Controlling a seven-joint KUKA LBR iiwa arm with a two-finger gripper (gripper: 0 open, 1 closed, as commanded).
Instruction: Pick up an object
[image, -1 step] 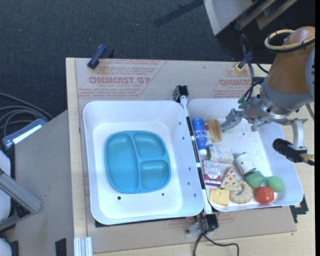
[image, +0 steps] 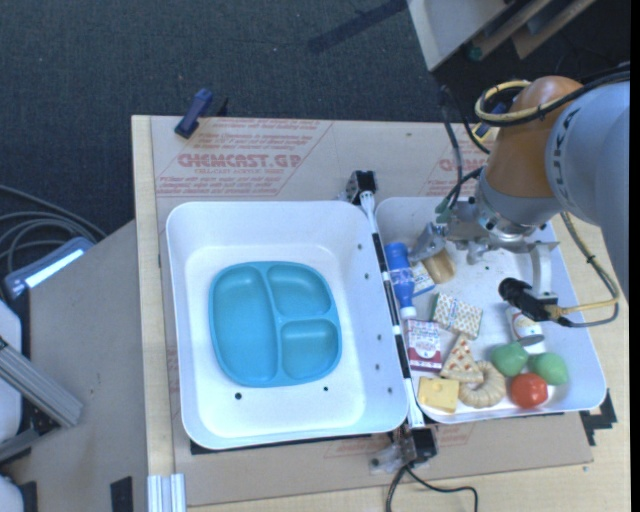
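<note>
Grey metal of the gripper (image: 437, 237) is seen low over the far left corner of the right bin (image: 580, 385), just beside a tan block (image: 439, 266). Whether the jaws are wide or narrow cannot be told, since they are hidden under the wrist, and nothing is seen held between them. The pick is therefore judged not yet done: every object is found lying in the bin, and a grasp and a lift are left.

The tan block is the thing nearest the jaws and is taken as the likely target. A blue tube (image: 400, 275) is pressed along the bin's left wall, close beside the block. Nearer the front, a checked cracker (image: 458, 314), a small carton (image: 425, 345), a pizza slice (image: 460, 358), a cheese wedge (image: 438, 394), a pretzel (image: 483, 386), a tomato (image: 530, 390) and green fruit (image: 509, 358) are packed closely. A black fitting with a yellow cable (image: 523, 296) is hung over the bin's middle.

The bin wall and the tube are judged to crowd any closing on the block. In the left bin (image: 190, 235), a blue tray (image: 275, 322) is laid, well apart.
</note>
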